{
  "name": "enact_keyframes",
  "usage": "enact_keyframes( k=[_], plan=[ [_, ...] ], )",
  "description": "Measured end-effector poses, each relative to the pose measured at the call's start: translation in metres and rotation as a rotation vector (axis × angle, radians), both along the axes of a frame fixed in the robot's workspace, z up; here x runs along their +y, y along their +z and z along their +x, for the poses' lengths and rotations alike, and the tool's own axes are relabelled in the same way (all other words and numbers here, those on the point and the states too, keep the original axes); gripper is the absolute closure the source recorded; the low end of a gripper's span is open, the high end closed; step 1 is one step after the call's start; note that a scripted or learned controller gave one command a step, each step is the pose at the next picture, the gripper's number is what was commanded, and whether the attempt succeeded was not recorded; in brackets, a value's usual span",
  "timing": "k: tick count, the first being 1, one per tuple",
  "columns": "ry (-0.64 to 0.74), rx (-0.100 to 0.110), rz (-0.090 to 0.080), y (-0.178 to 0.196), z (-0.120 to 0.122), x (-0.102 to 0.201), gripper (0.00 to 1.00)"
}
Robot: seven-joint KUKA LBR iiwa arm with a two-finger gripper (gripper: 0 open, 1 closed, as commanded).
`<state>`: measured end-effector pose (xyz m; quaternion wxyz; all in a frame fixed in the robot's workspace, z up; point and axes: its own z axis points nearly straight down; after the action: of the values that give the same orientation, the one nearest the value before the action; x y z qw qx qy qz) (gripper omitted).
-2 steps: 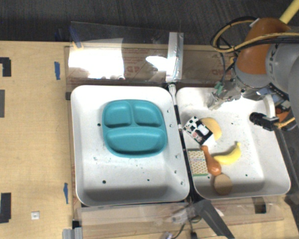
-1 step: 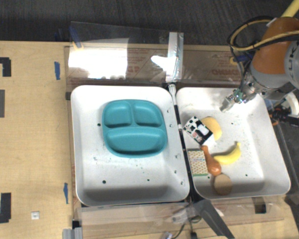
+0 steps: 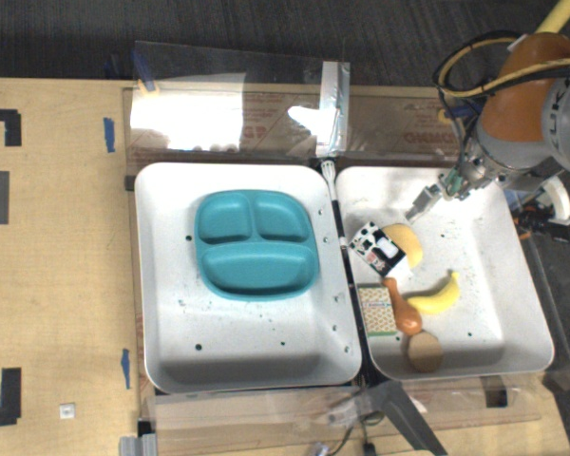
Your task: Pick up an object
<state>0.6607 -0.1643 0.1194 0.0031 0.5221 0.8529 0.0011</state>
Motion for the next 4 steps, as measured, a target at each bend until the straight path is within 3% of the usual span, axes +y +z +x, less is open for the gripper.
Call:
enact_keyframes(
  k=[1,2,3,4],
  plan=[
    [0.234,0.004,0.001,0.010,-0.077,-0.001,0.00],
    [0.241,0.005,0.001,-0.029,-0.166,0.039,0.00],
    [-0.523,-0.002,0.003,-0.031,-0.112,0.062,0.00],
    [-0.520,-0.007,0.003,-0.020,-0.110,0.062,1.00]
  ],
)
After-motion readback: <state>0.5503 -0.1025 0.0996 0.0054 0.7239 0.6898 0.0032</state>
